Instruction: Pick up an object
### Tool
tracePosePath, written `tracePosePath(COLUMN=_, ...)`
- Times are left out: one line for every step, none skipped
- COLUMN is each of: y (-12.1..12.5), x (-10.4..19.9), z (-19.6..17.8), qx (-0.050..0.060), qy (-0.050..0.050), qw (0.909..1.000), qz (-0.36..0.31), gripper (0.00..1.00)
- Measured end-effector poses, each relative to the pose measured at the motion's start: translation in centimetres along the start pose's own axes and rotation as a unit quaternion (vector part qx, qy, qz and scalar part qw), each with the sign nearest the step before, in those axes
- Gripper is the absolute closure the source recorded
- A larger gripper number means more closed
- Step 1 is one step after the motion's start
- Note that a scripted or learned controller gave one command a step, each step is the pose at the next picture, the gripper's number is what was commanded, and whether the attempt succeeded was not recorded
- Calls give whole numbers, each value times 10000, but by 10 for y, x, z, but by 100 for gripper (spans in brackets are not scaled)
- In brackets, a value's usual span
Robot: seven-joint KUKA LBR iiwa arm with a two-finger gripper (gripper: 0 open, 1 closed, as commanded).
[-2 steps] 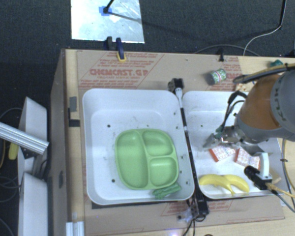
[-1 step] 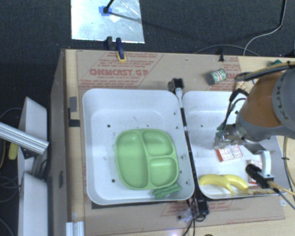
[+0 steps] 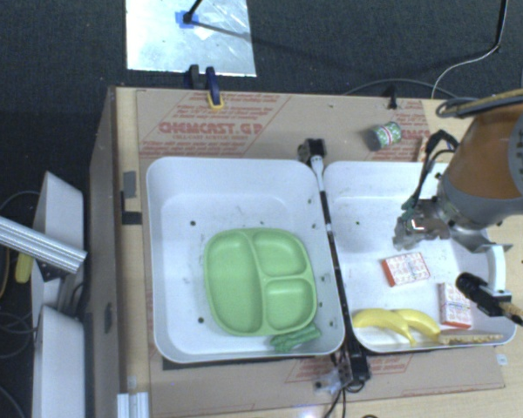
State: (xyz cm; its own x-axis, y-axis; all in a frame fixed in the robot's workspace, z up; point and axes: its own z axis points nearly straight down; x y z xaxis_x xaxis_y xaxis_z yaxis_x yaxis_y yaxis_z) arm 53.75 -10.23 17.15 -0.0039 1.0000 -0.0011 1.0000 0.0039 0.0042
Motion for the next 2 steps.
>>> tracePosePath(y=0, x=0, z=1, qx=8, qy=1, qw=10000, qz=1, gripper=0)
tracePosePath(y=8, x=-27, z=60, qx=26, qy=4, qw=10000, qz=14, gripper=0)
